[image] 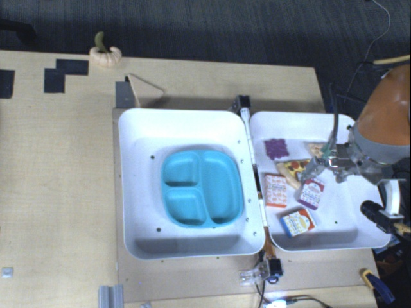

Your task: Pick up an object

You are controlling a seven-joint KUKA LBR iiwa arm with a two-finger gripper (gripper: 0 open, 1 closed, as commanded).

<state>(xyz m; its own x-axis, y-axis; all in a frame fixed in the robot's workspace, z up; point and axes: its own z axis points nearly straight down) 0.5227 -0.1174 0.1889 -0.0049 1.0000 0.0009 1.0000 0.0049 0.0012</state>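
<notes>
Reaching in from the right, the gripper (319,167) hangs low in the right bin (347,236), so it can get close to the small packets. A purple-and-white packet (311,194) lies just beside it. Its grip can't be made out.

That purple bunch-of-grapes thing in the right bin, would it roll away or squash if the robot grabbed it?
The purple grape bunch looks like a small toy lying flat on the right bin floor, so it probably won't roll. Its bumpy outline may give the gripper an uneven hold. It seems light for its size, so a nudge would likely slide it across the smooth white plastic.
</notes>
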